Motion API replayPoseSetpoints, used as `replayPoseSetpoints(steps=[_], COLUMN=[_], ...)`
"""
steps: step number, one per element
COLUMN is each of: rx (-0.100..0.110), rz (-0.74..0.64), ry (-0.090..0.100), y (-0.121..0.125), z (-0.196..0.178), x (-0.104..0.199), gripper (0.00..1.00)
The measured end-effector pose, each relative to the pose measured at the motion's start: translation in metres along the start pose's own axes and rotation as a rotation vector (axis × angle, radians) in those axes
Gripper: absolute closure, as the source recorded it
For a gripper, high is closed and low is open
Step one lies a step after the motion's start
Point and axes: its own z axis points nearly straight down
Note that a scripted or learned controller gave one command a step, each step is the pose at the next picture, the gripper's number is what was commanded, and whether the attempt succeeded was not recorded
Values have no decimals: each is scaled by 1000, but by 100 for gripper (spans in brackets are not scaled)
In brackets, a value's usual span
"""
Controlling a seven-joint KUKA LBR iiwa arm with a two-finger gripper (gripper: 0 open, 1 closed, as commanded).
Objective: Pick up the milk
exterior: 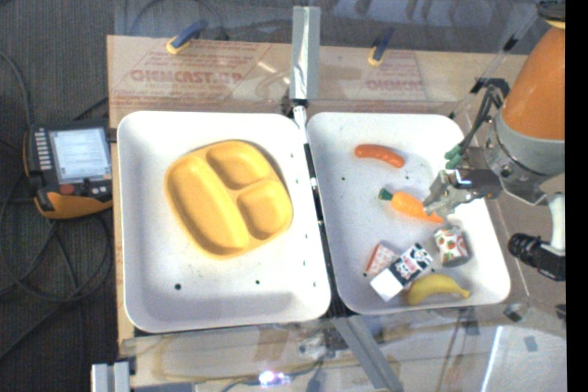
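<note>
The milk [402, 270] is a small carton with black and white cow patches. It lies on its side near the front of the right bin [354, 294]. My gripper [443, 196] hangs over the right part of that bin, just at the right end of a carrot [407, 204]. It is well behind the milk and apart from it. Nothing shows between the gripper and the milk carton.
Around the milk lie a banana [437, 291], a small strawberry-print carton [451, 245] and a red and white piece [379, 256]. A sausage [379, 155] lies at the back. The left bin [147, 289] holds a yellow divided plate [230, 196].
</note>
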Motion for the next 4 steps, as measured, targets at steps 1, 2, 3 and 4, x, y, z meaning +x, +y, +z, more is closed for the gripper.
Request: replayPoseSetpoints(steps=[1,2,3,4], rx=[0,-16,-16,-17], rz=[1,-202,-86,33], ry=[-1,9,6,12], y=[0,1,57,15], z=[0,155,106,189], x=[0,18,-16,-55], gripper=[0,0,0,0])
